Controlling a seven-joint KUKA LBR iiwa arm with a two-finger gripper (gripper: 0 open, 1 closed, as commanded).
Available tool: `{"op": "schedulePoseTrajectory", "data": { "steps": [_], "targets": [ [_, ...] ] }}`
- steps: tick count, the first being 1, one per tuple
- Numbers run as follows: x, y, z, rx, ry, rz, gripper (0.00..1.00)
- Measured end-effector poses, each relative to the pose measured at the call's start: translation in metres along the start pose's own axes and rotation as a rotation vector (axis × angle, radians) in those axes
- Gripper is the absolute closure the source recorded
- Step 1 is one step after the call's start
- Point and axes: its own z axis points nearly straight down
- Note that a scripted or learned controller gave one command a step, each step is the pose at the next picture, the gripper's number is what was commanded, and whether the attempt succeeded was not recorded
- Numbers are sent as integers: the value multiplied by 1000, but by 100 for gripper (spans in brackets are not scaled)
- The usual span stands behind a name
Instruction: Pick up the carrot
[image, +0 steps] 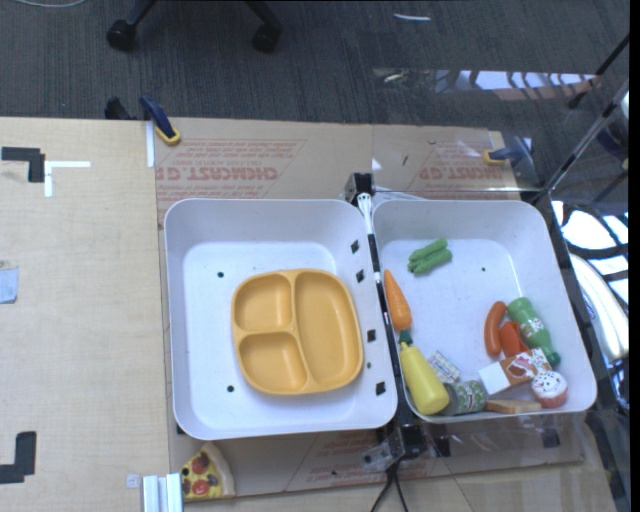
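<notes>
The carrot (397, 301) lies against the right bin's (535, 225) left wall, a yellow bottle (422, 380) just below it, green beans (430, 256) nearby, and what looks like a sausage (494, 329) farther right.

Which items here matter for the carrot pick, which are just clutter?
Job:
carrot, against the right bin's left wall

Lying about:
yellow divided plate
green beans
yellow bottle
green bottle
sausage
pizza slice
</notes>
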Motion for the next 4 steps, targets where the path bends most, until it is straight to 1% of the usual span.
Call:
{"op": "schedulePoseTrajectory", "data": {
  "steps": [1,2,3,4],
  "targets": [
    [0,0,0,0,0,0,0],
    [-5,3,8,4,4,286,0],
    [-5,3,8,4,4,472,0],
    [-5,3,8,6,3,835,0]
  ]
}}
